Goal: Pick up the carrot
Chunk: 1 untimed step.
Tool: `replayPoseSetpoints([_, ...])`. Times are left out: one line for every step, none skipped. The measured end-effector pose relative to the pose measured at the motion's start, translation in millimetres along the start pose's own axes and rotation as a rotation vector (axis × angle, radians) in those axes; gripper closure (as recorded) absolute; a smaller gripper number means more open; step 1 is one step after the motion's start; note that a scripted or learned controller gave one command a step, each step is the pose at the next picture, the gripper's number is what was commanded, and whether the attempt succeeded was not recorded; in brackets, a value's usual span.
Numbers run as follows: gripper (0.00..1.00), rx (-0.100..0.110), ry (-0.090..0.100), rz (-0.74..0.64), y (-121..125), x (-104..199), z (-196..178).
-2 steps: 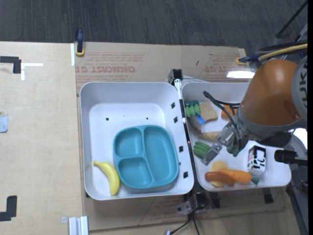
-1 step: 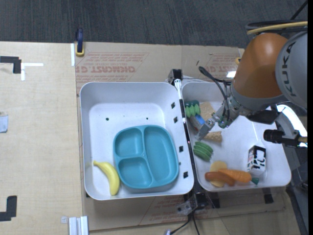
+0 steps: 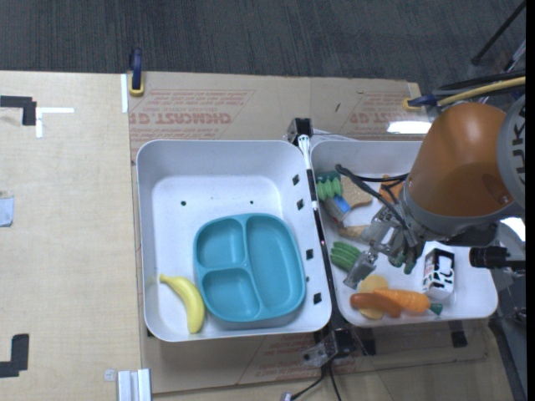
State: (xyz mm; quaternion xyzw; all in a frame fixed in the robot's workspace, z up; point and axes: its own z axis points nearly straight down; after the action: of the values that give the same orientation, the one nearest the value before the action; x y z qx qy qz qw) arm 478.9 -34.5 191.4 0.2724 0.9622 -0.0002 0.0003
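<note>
One carrot (image 3: pixel 399 301) lies at the right bin's (image 3: pixel 476 306) front edge. Gripper (image 3: pixel 368 266) hovers just above it, jaws apart, gripping nothing. One carton (image 3: pixel 438 274), black print unreadable.

I see a light wooden bench (image 3: pixel 67 249) carrying a flattened cardboard sheet (image 3: pixel 217 111); on the sheet rest two shallow white bins side by side, the left bin (image 3: pixel 159 190) and the right bin (image 3: pixel 476 299).
</note>
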Motion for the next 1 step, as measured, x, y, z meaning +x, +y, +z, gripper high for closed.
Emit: replayPoseSetpoints([0.0,-0.001,-0.001,-0.16,40.2,23.9,0.1])
